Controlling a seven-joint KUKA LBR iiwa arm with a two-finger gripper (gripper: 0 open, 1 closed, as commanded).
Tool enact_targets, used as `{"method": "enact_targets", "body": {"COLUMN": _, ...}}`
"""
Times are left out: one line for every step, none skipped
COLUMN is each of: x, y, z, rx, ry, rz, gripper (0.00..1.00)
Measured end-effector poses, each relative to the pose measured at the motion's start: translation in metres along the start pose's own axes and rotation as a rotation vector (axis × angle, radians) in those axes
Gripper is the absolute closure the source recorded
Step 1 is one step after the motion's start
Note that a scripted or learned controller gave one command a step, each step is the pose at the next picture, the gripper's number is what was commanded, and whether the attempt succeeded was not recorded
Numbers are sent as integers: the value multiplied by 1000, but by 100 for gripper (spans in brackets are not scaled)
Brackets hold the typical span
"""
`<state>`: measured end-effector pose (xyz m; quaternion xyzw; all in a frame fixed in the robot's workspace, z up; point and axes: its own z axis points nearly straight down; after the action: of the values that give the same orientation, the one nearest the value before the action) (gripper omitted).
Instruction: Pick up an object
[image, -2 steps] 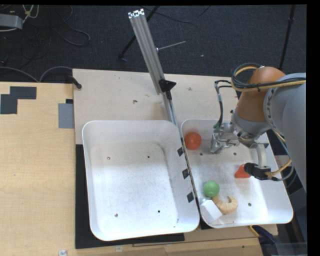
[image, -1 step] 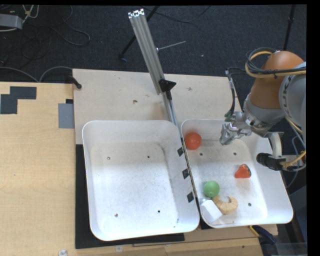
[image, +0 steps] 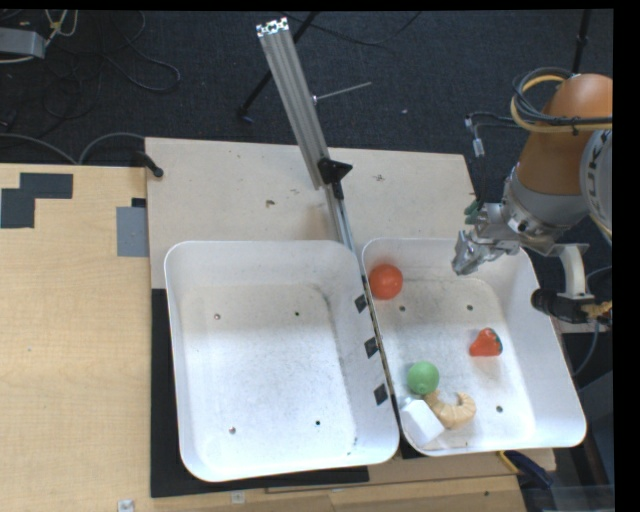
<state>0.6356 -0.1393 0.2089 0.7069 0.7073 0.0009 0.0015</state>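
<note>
Four candidates sit in the right bin (image: 545, 330): an orange ball (image: 386, 281) by the divider, a small red piece (image: 486, 343) mid-floor, a green ball (image: 422, 377) and a tan lump (image: 453, 408) touching a white block (image: 421, 421) toward the front. The pincer (image: 468, 258) hovers over the bin's back edge, nothing in it; its grip can't be read here. The orange ball lies nearest, to its left across the view; the red piece sits just forward. The left bin (image: 200, 300) waits alongside on the desk (image: 230, 180).
</note>
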Motion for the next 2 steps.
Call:
{"method": "enact_targets", "body": {"x": 51, "y": -2, "z": -13, "rx": 4, "ry": 3, "rz": -4, "gripper": 100}}
{"method": "enact_targets", "body": {"x": 103, "y": 3, "z": -22, "rx": 4, "ry": 3, "rz": -4, "gripper": 100}}
